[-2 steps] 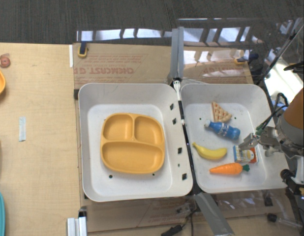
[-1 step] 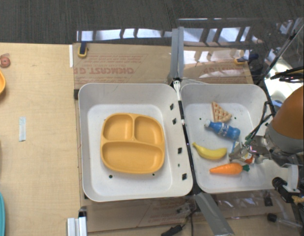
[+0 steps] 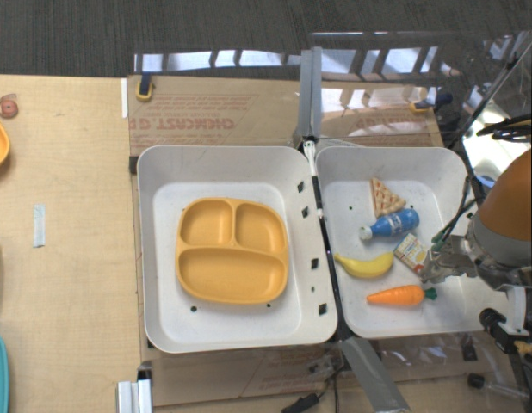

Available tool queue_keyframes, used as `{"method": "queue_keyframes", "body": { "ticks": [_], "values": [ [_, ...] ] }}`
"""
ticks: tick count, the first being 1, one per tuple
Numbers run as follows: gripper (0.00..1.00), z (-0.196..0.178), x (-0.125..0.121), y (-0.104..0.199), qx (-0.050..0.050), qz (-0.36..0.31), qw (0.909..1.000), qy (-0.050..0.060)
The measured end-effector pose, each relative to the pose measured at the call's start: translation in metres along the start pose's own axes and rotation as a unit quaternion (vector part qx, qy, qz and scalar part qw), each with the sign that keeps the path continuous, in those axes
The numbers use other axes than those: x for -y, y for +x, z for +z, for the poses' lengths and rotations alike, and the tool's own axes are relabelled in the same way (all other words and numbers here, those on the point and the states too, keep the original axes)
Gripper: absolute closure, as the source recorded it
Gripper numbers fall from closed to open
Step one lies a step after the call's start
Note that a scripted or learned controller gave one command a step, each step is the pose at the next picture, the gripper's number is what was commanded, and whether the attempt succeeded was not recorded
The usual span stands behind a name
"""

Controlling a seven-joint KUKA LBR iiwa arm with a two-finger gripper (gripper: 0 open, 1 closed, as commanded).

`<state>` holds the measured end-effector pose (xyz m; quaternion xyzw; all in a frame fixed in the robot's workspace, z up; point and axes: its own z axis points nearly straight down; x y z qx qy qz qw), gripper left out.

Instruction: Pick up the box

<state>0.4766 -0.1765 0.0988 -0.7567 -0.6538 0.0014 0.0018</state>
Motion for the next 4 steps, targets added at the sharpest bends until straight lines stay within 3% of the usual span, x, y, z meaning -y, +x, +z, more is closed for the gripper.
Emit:
{"method": "queue_keyframes", "body": {
  "ticks": [1, 2, 3, 4],
  "values": [
    [0.00, 0.000, 0.000, 0.000, 0.000, 0.000, 1.0000, 0.000],
    [0.00, 0.008, -0.048, 0.054, 0.001, 0.008, 1.0000, 0.000],
    [0.00, -0.010, -0.073, 0.076, 0.001, -0.030, 0.9996, -0.001],
    [0.00, -0.057, -0.079, 0.046, 0.001, -0.060, 0.9982, -0.001]
  ]
}}
